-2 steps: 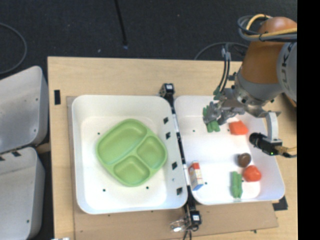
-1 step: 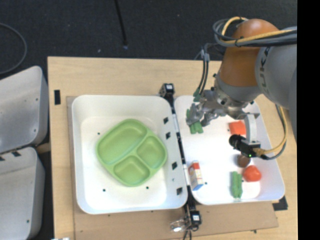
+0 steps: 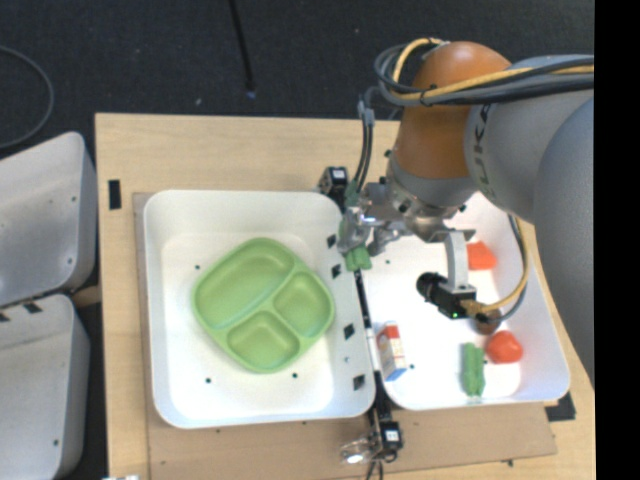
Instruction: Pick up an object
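The pincer hangs over the right bin near its left wall, pinching a small green object, with a green divided plate in the left bin.

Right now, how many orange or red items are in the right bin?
2. One orange piece lies near the bin's upper right, just right of the gripper assembly. One red-orange piece lies lower right, beside the green item. The arm may hide more.
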Available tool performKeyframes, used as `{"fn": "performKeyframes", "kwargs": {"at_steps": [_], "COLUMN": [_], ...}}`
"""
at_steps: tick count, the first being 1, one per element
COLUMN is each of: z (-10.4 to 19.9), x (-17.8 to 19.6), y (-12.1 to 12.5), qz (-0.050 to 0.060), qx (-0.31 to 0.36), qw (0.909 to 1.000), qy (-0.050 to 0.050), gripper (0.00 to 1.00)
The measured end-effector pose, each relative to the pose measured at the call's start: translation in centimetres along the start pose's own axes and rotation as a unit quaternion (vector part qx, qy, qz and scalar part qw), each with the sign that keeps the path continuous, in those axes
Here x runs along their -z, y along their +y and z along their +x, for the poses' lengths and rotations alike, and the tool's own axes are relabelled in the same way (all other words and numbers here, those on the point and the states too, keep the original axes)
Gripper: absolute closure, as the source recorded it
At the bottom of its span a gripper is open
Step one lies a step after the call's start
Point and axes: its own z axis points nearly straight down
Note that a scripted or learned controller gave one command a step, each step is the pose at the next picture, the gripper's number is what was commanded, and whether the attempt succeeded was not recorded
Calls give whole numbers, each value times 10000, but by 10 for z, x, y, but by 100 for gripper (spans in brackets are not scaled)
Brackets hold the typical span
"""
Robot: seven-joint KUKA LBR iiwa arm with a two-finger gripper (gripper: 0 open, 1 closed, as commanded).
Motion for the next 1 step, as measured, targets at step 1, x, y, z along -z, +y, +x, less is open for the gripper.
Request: {"fn": "performKeyframes", "kwargs": {"at_steps": [1], "z": [62], "x": [1], "y": [4], "qz": [-14], "qx": [11], "qw": [10000], "qy": [4], "gripper": [100]}}
